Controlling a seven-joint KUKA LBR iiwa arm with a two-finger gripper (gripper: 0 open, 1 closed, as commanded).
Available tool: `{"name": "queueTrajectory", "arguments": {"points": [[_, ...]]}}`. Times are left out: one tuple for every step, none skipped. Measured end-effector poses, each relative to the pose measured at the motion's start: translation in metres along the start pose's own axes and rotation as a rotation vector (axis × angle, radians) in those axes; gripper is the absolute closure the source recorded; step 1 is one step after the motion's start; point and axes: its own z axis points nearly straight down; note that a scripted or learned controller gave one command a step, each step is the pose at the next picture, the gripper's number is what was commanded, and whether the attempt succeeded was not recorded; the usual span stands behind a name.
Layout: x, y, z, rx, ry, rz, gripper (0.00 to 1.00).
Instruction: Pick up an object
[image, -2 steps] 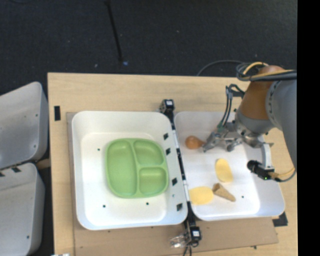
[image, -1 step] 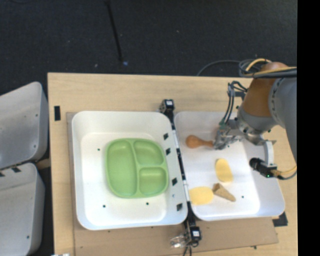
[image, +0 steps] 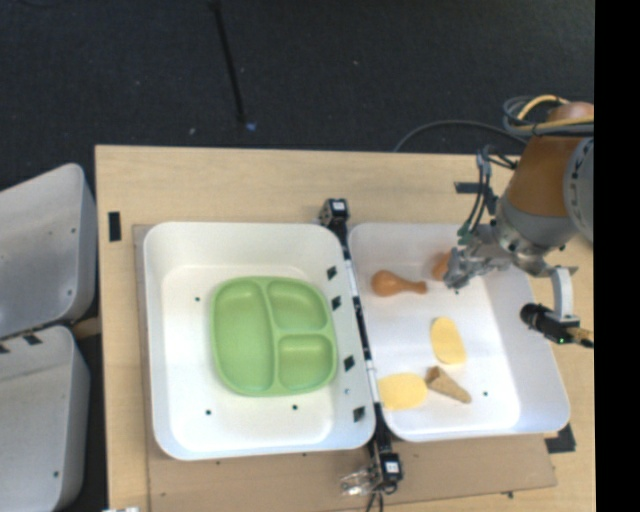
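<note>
The right bin holds a brown drumstick-shaped piece, a yellow oval, a yellow flat piece and a brown wedge. A small orange item lies near the bin's back, partly hidden by the gripper. My gripper hangs low over the back of the right bin, right beside that orange item. The grey arm with its orange band reaches in from the right.
The left bin holds a green three-compartment plate. Small black clips sit along the divider between the bins. Cables loop above the arm at the bench's back right. White chairs stand off to the left.
</note>
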Motion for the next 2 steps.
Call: {"name": "queueTrajectory", "arguments": {"points": [[0.005,0.002,-0.046,-0.001,0.000,-0.004,1.00],[0.004,0.004,-0.082,-0.001,0.000,-0.005,1.00]]}}
